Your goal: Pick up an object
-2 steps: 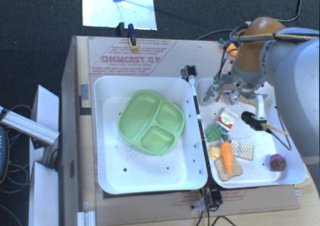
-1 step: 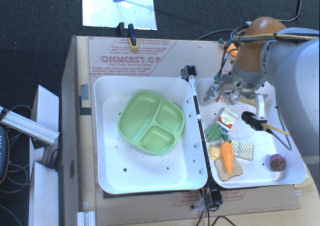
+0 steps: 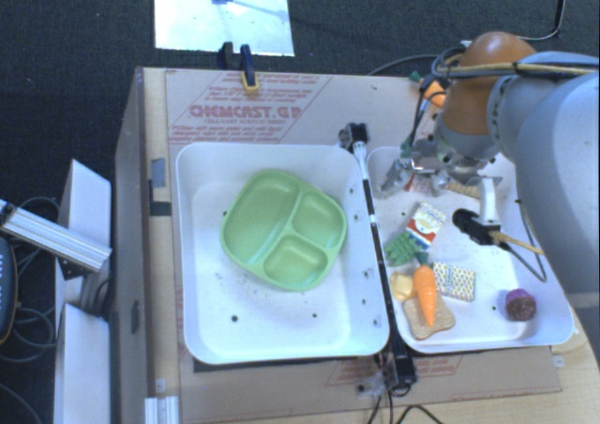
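Green plate (image 3: 284,230) is the leftmost candidate. It lies a little askew in the middle of the left bin (image 3: 202,164), on the paper-covered tabletop (image 3: 244,113). It looks like smooth moulded plastic with three compartments, stiff and light but wide and slick. I judge that only its thin raised rim, or a divider ridge, offers a pinch.

In the right bin (image 3: 492,267) the hand (image 3: 405,174) hangs low over the far left corner. I cannot tell from this slant how far open it is, and nothing is visibly in it.

Just nearer the camera sit a knobbly green broccoli piece (image 3: 405,248) and a small printed carton (image 3: 427,223). The carton is boxy and flat-sided and probably light, so gripping across its narrow sides seems the easiest hold. An orange carrot (image 3: 427,289) rests partly on a tan slice of toast (image 3: 442,323). The carrot is tapered and smooth and likely to squirt out unless it is gripped across the thick middle. The toast is flat and low, so it is hard to get under.

Just right of the carrot is a patterned cracker (image 3: 455,280), thin and flat. A round dark-purple plum (image 3: 520,304) sits well apart near the right wall. It would roll easily and is best taken across its widest part.
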Controlling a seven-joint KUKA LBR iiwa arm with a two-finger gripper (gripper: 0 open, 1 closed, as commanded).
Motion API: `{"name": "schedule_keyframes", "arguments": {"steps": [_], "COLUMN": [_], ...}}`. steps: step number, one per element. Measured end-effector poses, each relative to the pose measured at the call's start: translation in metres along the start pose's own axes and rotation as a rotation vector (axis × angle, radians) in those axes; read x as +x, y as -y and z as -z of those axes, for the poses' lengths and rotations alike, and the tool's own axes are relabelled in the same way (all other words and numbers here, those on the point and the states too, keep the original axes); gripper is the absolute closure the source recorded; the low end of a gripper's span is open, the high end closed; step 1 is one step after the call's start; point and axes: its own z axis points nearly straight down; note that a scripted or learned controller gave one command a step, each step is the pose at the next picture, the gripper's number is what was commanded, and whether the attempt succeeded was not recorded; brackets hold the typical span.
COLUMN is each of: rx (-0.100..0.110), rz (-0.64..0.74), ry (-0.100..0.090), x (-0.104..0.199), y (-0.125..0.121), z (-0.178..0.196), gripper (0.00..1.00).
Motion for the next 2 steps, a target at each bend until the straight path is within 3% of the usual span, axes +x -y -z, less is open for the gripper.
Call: {"name": "schedule_keyframes", "arguments": {"steps": [2], "rx": [0.000], "rz": [0.000], "ry": [0.001], "x": [0.0008], "y": [0.0001], "z": [0.0000], "gripper": [0.00]}}
